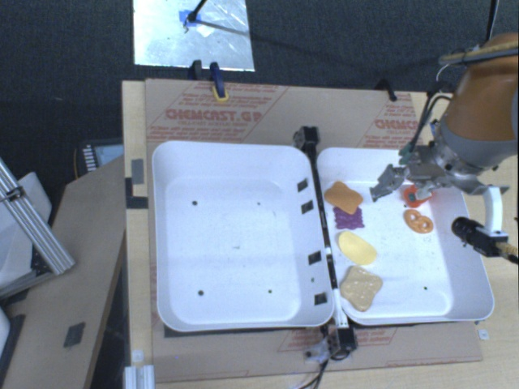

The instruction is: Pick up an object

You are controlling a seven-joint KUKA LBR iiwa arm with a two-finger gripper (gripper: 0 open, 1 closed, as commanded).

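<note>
My gripper (403,183) hangs low over the far right part of the right bin (462,298), below the grey wrist and orange band. A small red object (411,194) shows right beneath it, partly hidden by the gripper. An orange pretzel (418,221) lies just in front of that. To the left lie an orange bread slice (343,195), a purple piece (349,217), a yellow oval (357,248) and a tan toast (360,288), in a row along the bin's left wall.
The left bin (162,217) sits beside the right one, with a black clip strip (318,217) along the shared edge. Both rest on a cardboard sheet (227,112). A black part of the arm (478,235) juts over the right bin's right rim.
</note>
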